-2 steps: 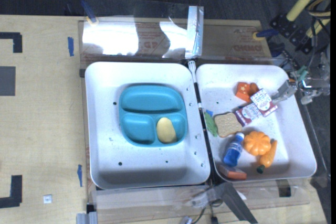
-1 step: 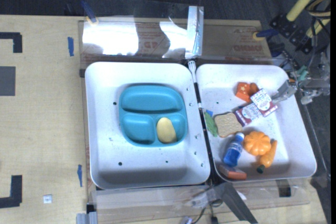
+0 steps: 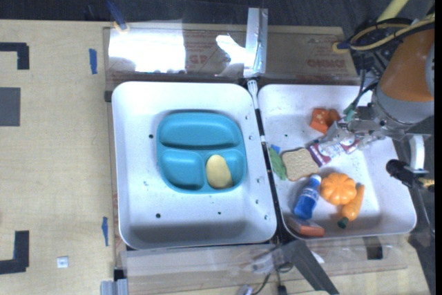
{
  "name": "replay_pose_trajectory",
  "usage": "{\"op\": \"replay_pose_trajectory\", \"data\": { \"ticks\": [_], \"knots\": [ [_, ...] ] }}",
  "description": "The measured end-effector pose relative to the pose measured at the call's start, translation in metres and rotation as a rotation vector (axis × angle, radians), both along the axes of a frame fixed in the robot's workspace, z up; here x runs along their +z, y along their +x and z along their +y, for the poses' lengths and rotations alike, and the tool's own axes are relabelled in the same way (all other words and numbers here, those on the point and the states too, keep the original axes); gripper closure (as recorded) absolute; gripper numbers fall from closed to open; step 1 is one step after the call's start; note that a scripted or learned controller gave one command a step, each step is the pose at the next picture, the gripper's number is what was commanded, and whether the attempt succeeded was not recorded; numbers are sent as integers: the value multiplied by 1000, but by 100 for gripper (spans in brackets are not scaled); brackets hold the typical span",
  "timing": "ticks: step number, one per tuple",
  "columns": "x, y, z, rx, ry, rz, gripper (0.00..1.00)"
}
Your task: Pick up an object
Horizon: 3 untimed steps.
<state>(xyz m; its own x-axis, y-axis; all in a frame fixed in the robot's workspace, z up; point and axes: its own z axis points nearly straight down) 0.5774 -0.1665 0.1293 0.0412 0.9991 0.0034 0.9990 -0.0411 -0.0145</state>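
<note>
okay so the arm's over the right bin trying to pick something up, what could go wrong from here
1. The right bin is crowded: the blue bottle, orange pumpkin and carrot lie packed together, so a grasp may catch two things or knock a neighbour.
2. The gripper hangs over a crinkly wrapper next to the cracker; thin, flat items like these may slip out.

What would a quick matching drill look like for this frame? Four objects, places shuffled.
Objects:
1. yellow lemon
2. blue bottle
3. orange pumpkin
4. blue tray

Places:
A. right bin, left of the pumpkin
B. middle of the left bin
C. lower right compartment of the tray
D. right bin, right of the bottle

Pairs: 1-C, 2-A, 3-D, 4-B
</note>
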Motion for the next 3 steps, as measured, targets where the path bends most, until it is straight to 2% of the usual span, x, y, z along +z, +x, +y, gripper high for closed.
{"op": "replay_pose_trajectory", "data": {
  "ticks": [1, 2, 3],
  "knots": [
    [-38, -13, 18, 95, -8, -28, 0],
    [-25, -11, 17, 93, -10, -34, 100],
    [-41, 79, 40, 123, -3, -20, 100]
  ]
}}
